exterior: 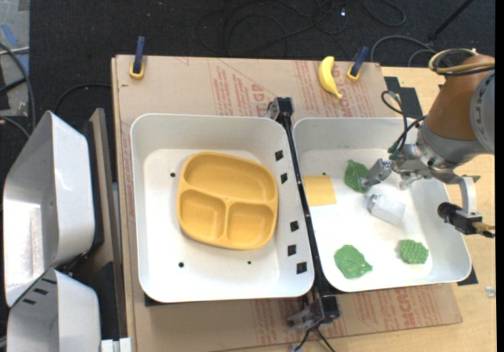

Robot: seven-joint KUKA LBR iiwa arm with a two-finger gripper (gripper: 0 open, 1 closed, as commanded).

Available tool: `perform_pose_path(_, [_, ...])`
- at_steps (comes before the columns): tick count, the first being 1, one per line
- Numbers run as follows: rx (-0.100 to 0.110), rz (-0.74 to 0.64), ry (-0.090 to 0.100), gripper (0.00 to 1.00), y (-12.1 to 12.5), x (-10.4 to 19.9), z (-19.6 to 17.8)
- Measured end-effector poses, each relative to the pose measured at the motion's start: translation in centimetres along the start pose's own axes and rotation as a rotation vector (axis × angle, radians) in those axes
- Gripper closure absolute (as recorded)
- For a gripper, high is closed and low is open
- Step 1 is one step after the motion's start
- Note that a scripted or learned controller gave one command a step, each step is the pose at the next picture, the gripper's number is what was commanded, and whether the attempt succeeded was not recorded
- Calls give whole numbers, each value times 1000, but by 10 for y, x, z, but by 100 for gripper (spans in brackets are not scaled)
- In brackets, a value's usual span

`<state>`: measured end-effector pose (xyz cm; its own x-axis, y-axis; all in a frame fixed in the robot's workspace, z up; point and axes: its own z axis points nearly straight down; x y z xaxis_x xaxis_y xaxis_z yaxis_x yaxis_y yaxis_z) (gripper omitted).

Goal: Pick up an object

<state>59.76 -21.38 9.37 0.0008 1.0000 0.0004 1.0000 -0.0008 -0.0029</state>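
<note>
The gripper (383, 172) sits at right of centre in the frame, low inside the right bin (449, 264), at the end of the grey arm with its orange band (457, 102) that enters from the right edge. Whether it is apart or together cannot be told from this angle; nothing is visibly clamped in it.

Just left of the gripper, touching or nearly so, lies a dark green leafy piece (357, 176). Directly below it is a small white block (387, 206), hard to see against the white floor. Further left, by the divider, lies a flat yellow square (319, 190). Along the bin's lower part are a lumpy green piece (352, 261) and a smaller knobbly green piece (412, 250).

The green pieces look light and probably soft; a pinch across the middle seems best. The flat square offers little edge to take.

The left bin (150, 209) holds a yellow divided tray (228, 199). Both bins rest on a cardboard-covered desk (213, 83), with a banana (330, 76) near its top edge. Dark floor and cables surround it.
</note>
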Motion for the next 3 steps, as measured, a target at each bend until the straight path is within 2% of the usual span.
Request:
perform_pose_path(1, [-5, 0, -2, 100, 1, 0, -13])
perform_pose_path(2, [-5, 1, -1, 100, -4, 0, -57])
perform_pose_path(3, [-8, -4, -2, 100, 5, 0, -102])
